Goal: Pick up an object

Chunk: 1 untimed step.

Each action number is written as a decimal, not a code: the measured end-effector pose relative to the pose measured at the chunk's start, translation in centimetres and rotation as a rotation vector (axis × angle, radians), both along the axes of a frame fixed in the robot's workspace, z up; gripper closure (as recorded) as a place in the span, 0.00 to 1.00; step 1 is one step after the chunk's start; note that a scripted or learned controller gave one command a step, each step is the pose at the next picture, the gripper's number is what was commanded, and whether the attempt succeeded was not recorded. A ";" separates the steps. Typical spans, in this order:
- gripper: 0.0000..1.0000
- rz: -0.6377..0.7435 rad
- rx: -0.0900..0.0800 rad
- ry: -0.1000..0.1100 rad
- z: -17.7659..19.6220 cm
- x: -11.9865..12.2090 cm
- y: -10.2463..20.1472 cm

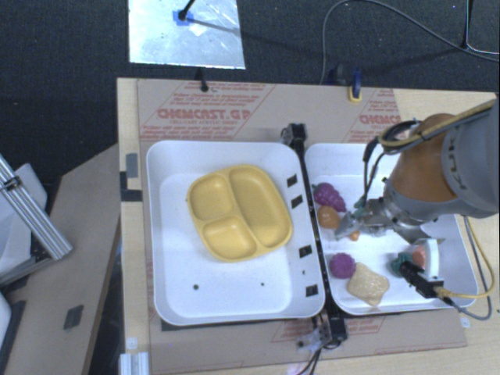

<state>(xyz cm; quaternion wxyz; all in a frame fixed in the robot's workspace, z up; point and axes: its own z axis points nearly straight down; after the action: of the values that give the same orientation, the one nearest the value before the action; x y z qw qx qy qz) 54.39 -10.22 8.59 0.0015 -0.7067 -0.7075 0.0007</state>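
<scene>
Camera view: the gripper sits low in the right bin, tip pointing left toward the divider, right at a small orange object that lies just left of the jaws, touching or nearly so; whether the jaws are apart or together cannot be told. From that orange object, purple grapes lie just above, a purple ball below, and a tan bread piece below-right.
</scene>
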 end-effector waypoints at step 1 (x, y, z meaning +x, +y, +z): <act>1.00 -0.001 -0.002 -0.004 1.3 0.1 -0.1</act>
<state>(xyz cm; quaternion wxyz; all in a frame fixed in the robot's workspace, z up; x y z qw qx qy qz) 54.47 -10.27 9.91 -0.0007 -0.7070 -0.7072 -0.0003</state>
